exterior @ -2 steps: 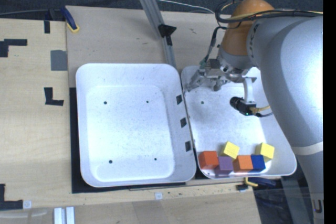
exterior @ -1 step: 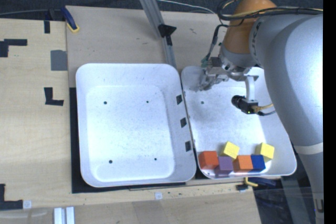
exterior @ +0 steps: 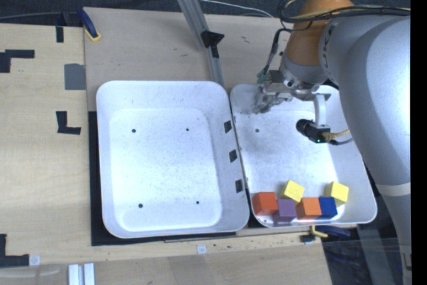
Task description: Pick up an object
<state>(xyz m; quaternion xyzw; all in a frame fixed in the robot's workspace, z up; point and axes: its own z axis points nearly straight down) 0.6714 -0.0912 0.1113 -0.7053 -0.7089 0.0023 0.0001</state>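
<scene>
Your grey two-finger gripper (exterior: pixel 267 102) hangs over the far end of the right shallow white bin (exterior: pixel 280 143); how its pincer stands, you cannot tell. The 6 small coloured blocks (exterior: pixel 300 202) cluster well apart at the near end, so you are at the approach step: next, travel there.

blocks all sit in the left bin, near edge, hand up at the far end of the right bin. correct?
Not quite. The camera view shows the blocks in the right bin, bunched along its near edge, not in the left bin. The rest holds: the hand is at the far end of the right bin, well apart from them.
</scene>
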